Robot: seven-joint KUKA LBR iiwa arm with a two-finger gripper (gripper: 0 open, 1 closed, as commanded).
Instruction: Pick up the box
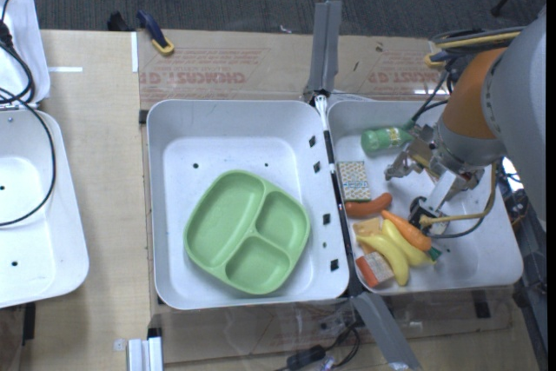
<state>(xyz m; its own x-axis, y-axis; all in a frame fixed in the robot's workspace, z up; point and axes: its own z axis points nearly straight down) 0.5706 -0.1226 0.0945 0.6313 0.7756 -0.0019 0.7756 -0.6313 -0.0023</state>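
The box (pixel 352 181), small with a fine pattern on its top face, lies flat in the right bin (pixel 486 269), close against that bin's left wall and roughly halfway along it. Just below the box lies a reddish sausage (pixel 369 206), and above it, nearer the far wall, a green bottle (pixel 382 137) lies on its side. Further toward the near edge sit a banana (pixel 393 255), with a carrot (pixel 408 232) lying across it and a small red and white packet (pixel 373 271) beside it. The gripper (pixel 404 162) hangs over the right bin, to the right of the box and apart from it, between the bottle and the carrot; whether it is open or closed cannot be told, and nothing is seen in its hold. The left bin (pixel 165 187) holds a green divided plate (pixel 248 230). A blue and yellow clamp (pixel 155 32) lies on the bench (pixel 217 65) beyond the bins.
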